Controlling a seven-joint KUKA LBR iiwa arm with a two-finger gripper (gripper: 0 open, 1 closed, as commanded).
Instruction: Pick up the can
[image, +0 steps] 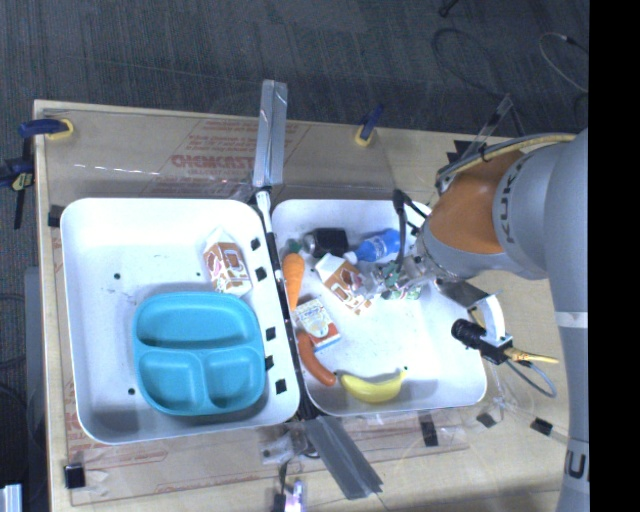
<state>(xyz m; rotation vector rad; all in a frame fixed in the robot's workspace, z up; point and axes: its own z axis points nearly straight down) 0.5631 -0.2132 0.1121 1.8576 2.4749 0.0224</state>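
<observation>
Bins (100, 250): smooth glossy white plastic. Tray (200, 352): matt blue plastic. Tabletop (150, 150): matt brown cardboard-like sheet. Arm (545, 200): smooth grey, orange band.

Open floor right of banana (372, 385)

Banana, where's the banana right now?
The banana lies in the right bin, along its near edge, just right of the hot dog.

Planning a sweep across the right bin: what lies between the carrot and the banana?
In the camera view, a small carton and a sausage lie between carrot and banana.
</observation>
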